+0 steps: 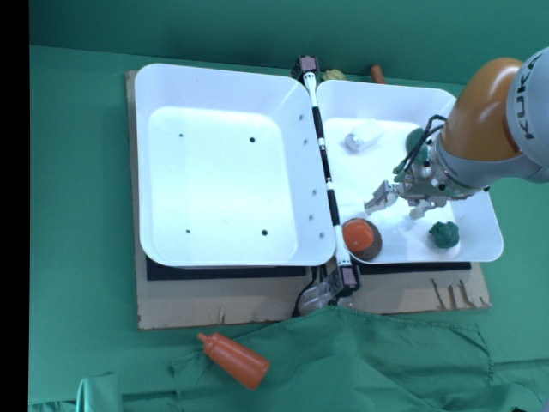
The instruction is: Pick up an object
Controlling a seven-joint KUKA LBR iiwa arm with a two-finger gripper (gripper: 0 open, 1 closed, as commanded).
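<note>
The orange-topped ball (361, 238), biggest piece in the right bin (480, 245), lies at the near-left corner against the divider; I judge it light, rigid, probably smooth, best pinched across its middle from above. It looks round, orange above, brown below. The dark green lump (443, 234) near the front rim seems soft, bumpy, easy to grip. The pale scrap (363, 137) farther back looks flimsy. My hand (400, 201) hovers between them, released, grasping nothing.

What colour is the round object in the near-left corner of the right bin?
The round object is orange-red on top with a brownish lower side, seen in the camera view.
</note>
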